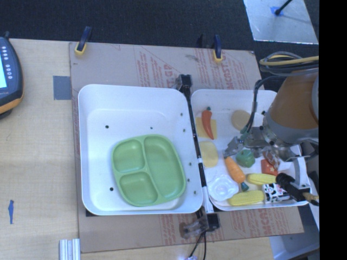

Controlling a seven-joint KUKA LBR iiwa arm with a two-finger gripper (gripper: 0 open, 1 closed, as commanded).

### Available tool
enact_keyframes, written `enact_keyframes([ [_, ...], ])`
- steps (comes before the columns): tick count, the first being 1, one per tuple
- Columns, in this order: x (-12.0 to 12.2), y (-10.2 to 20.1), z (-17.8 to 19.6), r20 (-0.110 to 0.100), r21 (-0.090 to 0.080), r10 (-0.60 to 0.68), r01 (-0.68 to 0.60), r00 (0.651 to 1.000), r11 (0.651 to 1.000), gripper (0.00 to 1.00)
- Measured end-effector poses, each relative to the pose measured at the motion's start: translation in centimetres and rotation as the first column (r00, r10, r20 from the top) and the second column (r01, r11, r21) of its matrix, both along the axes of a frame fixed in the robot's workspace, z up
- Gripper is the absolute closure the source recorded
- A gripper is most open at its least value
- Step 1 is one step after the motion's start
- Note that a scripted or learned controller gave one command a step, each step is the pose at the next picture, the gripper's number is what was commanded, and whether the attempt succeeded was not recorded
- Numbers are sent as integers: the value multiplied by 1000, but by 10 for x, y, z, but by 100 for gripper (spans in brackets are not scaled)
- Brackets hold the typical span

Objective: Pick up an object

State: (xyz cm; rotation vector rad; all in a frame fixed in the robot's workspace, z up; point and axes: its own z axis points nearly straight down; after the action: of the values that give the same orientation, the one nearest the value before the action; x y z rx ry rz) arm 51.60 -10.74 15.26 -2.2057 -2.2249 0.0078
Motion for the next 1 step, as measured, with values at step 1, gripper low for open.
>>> enact_keyframes([
  [1, 21, -11, -62, 8, -4, -4, 4, 1000, 1000, 0],
])
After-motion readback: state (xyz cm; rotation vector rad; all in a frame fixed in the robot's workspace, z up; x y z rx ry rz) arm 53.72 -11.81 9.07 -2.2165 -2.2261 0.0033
